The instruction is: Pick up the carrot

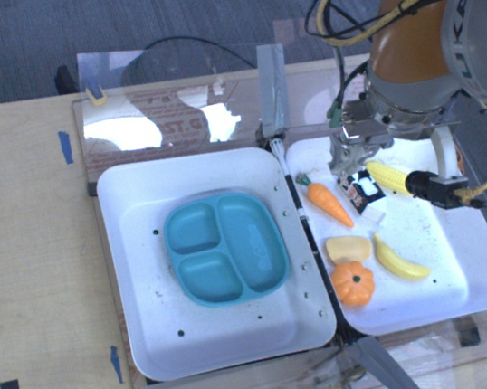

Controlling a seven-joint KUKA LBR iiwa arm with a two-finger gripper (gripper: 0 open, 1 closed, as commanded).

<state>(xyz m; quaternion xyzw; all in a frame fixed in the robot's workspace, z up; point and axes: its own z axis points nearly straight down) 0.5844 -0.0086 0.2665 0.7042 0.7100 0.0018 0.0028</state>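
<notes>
1 fixed camera above the desk [35, 268], looking down at a slant.
It frames both white bins whole, the left bin [148, 341] and the right bin [476, 276], from fairly near; the arm [422, 19] enters at the right.

My claw [357, 182] hangs low over the back of the right bin [476, 276], just beside the carrot [328, 203], which lies slanted near the bin's left wall. A yellow wedge [348, 248], a small pumpkin [354, 283] and a banana [399, 259] lie nearer the front. The left bin [134, 252] holds a blue divided plate [226, 247] on my bench [29, 287].
</notes>
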